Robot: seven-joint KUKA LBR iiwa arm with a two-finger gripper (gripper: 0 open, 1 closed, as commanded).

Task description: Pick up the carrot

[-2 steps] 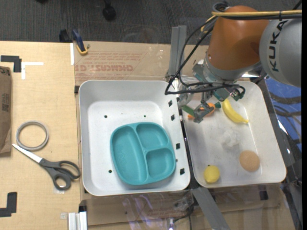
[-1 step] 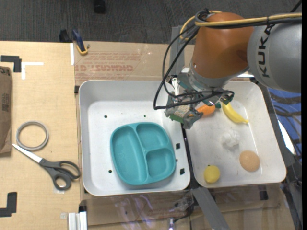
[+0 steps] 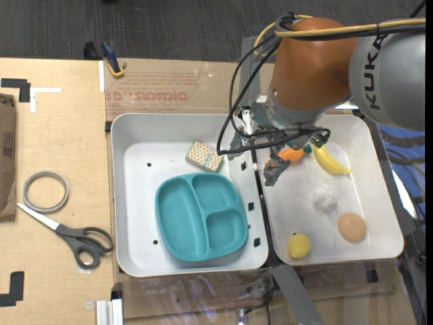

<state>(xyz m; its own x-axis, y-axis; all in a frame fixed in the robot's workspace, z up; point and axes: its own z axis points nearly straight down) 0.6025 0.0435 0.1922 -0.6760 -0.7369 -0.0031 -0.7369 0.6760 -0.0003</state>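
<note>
The carrot lies in the right bin, near that bin's far edge and toward the wall it shares with the left bin. Only a short orange stretch of it shows, tucked under the wrist of the arm. The hand hangs right over it, a dark finger reaching down just beside the orange piece on the side toward the dividing wall. Whether the hand is spread or clenched I cannot tell, and nothing shows the carrot caught between its fingers.

The step in hand looks like the descent and closing onto the carrot. To do it well, the hand should straddle the carrot across its narrow width, not along its length, and come down centred so neither finger lands on top and rolls it away. The banana lies just beside the carrot toward the bin's right edge, so the closing stroke should stay clear of it. The dividing wall is near on the other side and leaves little room for the finger there.

From the visible part, the carrot's long axis seems to run roughly parallel to the bin's far edge, tilted slightly. Which end is the tip is hidden by the arm.
</note>
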